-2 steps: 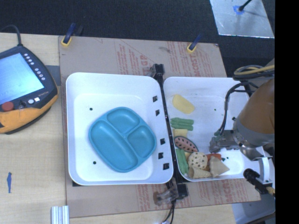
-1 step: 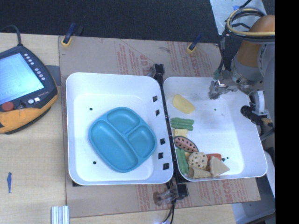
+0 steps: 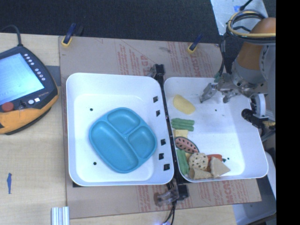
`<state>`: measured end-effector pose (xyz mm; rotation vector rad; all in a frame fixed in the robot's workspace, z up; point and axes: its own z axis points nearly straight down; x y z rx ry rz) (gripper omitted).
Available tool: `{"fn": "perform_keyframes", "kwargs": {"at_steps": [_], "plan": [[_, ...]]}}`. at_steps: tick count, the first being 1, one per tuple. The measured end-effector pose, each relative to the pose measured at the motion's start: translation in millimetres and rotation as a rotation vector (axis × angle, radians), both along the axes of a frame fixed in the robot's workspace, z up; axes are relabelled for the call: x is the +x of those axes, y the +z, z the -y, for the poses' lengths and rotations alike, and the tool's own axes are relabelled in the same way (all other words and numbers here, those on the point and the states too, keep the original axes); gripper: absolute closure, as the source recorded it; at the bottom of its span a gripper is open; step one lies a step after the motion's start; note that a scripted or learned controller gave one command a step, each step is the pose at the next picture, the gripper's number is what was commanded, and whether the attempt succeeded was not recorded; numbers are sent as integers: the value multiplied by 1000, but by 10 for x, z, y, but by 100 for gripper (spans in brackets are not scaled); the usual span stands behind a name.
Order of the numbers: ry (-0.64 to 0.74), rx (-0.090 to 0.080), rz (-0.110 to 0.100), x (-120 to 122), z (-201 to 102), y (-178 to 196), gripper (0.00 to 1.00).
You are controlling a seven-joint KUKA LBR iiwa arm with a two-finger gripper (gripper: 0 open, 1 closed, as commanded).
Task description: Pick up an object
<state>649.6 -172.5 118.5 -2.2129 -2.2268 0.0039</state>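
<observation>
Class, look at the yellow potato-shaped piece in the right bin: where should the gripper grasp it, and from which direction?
Grip the yellow piece across its narrow middle, coming straight down from above. It lies flat and alone on the right bin floor, clear of the green beans, so the fingers probably have room on both long sides. The gripper hovers nearby.

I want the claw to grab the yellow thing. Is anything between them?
No. In the camera view, bare white bin floor separates the gripper from the yellow piece.

Probably a lab: clamped cardboard (image 3: 140, 55), teach pendant (image 3: 23, 88).
</observation>
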Motion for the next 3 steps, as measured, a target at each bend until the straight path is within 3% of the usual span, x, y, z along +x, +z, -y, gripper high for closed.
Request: {"fn": "perform_keyframes", "kwargs": {"at_steps": [1, 2, 3], "plan": [[5, 4, 1, -276, -836, 231, 0], [1, 0, -5, -260, -812, -296, 0], [1, 0, 4, 84, -811, -258, 0]]}}
